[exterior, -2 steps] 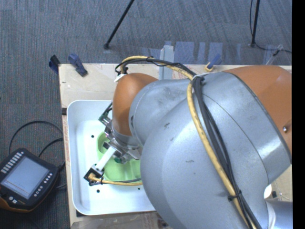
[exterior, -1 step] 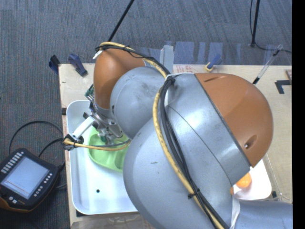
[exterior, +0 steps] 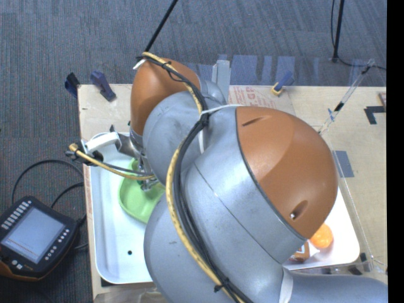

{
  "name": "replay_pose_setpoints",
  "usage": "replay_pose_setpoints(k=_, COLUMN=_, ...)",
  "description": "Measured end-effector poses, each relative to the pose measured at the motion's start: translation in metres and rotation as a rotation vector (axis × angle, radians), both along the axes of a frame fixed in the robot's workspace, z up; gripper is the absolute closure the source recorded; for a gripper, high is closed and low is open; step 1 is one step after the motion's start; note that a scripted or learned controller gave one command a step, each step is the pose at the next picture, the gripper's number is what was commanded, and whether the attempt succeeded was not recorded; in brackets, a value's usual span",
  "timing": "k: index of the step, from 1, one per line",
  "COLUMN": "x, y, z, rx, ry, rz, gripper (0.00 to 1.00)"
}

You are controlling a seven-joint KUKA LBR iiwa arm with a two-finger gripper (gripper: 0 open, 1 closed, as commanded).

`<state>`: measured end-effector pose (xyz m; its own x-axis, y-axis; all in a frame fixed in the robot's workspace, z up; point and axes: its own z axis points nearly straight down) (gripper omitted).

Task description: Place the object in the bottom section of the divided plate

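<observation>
Looming across the near half of the view, the arm (exterior: 252,213) hides most of both bins, its grey casing and big orange joint cap closest to the camera. Just past its lower right flank, an orange ball-like object (exterior: 322,237) lies in the right bin (exterior: 348,232), beside a small item I cannot identify. On the floor to the near left sits a teach pendant (exterior: 35,235) with its cable.

Further in, the left bin (exterior: 107,232) shows a bare white floor, and at its middle lies the green divided plate (exterior: 136,201), only its left part visible beneath the wrist. The gripper (exterior: 142,169) hangs over the plate's upper edge, with a yellow cable looping out to the left; whether its fingers are wide, narrow or closed on anything I cannot tell, since the arm's own bulk covers them. No object can be made out between them.

My judgement is that the arm is in the placing stage, poised over the plate, though whether it carries anything is uncertain. The bottom section lies nearer the camera than the wrist, so the next move calls for shifting toward that near part of the plate, lowering, and letting go there.

Beyond, clamps (exterior: 104,86) hold the bench's far edge.
</observation>
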<state>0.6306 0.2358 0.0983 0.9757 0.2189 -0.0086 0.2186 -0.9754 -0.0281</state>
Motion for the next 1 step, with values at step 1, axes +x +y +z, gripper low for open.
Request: replay_pose_setpoints(k=1, x=0.0041, y=-0.0062, z=-0.0026, rx=-0.013, ry=-0.023, rz=-0.003, gripper=0.00)
